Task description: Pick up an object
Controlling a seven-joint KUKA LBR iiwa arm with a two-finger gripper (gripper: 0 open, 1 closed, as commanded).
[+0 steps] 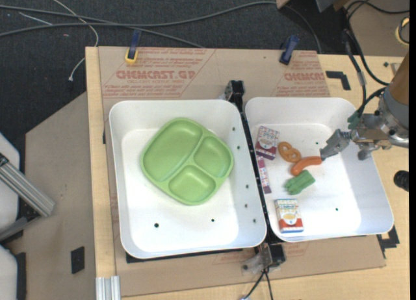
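Observation:
The right bin (364,221) holds several small items. A purple and white packet (266,141) lies by its left wall, with an orange pretzel (289,152) beside it. An orange sausage-shaped toy (307,162) sits just above a green block (300,182). A small red and white box (289,216) lies near the front wall. My gripper (348,148) hangs over the right part of this bin, open, with nothing between its fingers. Its left fingertip (330,147) is just right of the orange sausage toy.
The left bin (130,227) holds a green divided plate (187,160). Both bins rest on a cardboard sheet (195,65) held by clamps (133,54) at the back. Cables hang at the top right, above the arm.

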